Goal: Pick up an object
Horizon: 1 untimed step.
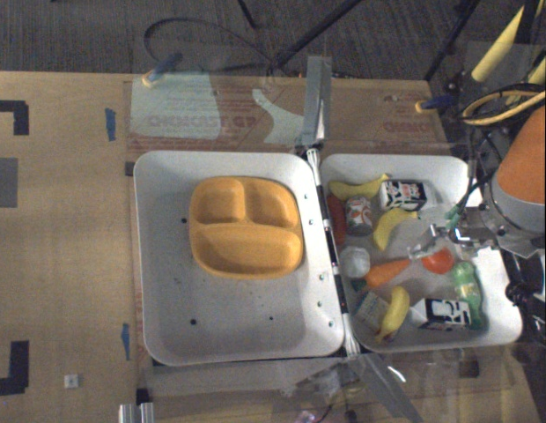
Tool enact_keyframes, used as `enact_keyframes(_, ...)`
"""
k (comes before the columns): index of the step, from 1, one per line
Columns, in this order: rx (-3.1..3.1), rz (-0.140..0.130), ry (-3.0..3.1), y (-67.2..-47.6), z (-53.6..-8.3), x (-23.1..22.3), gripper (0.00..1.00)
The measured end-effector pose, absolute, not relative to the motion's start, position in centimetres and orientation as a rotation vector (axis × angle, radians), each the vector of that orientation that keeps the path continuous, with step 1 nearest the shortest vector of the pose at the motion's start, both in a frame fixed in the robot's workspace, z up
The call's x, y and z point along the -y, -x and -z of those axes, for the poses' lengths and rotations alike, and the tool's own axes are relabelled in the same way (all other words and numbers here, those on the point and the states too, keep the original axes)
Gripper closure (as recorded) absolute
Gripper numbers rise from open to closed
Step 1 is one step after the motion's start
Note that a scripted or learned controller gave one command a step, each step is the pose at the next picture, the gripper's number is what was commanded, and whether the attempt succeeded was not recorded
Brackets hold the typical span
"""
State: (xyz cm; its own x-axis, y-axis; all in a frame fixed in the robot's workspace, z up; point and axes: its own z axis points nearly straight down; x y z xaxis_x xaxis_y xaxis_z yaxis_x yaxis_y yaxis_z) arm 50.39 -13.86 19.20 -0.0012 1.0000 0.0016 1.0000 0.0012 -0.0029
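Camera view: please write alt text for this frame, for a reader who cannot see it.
A grey robot arm reaches from the right, its gripper low over the right bin, which is crowded with toy food including bananas, a carrot and small cartons. The left bin holds an orange divided plate.

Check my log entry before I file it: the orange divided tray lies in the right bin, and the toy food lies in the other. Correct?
Not quite. The camera view shows the orange divided tray in the left bin; the toy food, such as the carrot, lies in the right bin.
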Motion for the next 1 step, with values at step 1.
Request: enact_keyframes(1,2.372,0.012,2.077,-52.30,-11.27,13.09,0.00)
